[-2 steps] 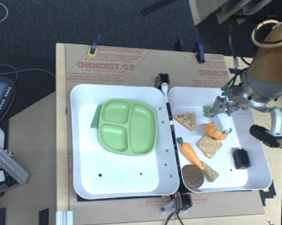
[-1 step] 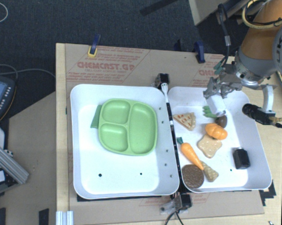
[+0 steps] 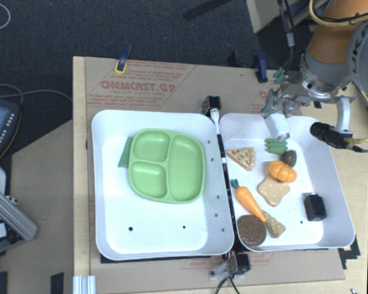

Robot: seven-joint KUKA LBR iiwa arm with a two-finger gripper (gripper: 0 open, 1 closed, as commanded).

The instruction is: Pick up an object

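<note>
Nearest: brown round cookie [image 3: 251, 230] at right bin [image 3: 338, 174] front rim, partly covering a cracker. Gripper [image 3: 277, 125] hanging over far edge, fingers unreadable, state impossible to tell. Green toy [image 3: 276, 145] lying just below it, half hidden. Arm [image 3: 334, 46] cropped top right, pointing down.

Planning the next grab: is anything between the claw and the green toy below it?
Nothing visible blocks it. The claw hangs at the right bin's far end, directly above the green toy; a dark brown piece sits beside the toy.
</note>
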